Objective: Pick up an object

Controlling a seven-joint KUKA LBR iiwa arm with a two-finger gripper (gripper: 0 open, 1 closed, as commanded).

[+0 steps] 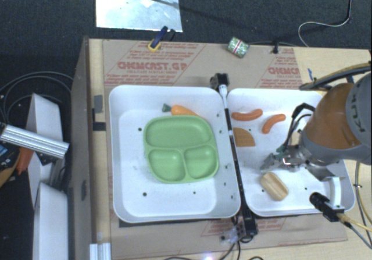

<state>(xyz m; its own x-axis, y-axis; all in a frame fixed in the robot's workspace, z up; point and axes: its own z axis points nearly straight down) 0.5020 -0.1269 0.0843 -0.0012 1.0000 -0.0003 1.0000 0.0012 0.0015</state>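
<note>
In the right bin (256, 209), my gripper (278, 160) hangs low over the floor, reaching in from the right. A tan bread roll (274, 186) lies just below it, near the bin's front. Two orange-red sausages (247, 116) (273, 122) lie side by side at the back of this bin. To the gripper's left, by the divider, sits a brown wedge-shaped piece (243, 137). I see nothing held in the gripper.
The left bin (131, 195) holds a green divided plate (180, 148), with an orange carrot (182, 111) behind it. A black-and-white bar (229, 136) runs between the bins. A small green can (238, 47) lies on the cardboard at the back.
</note>
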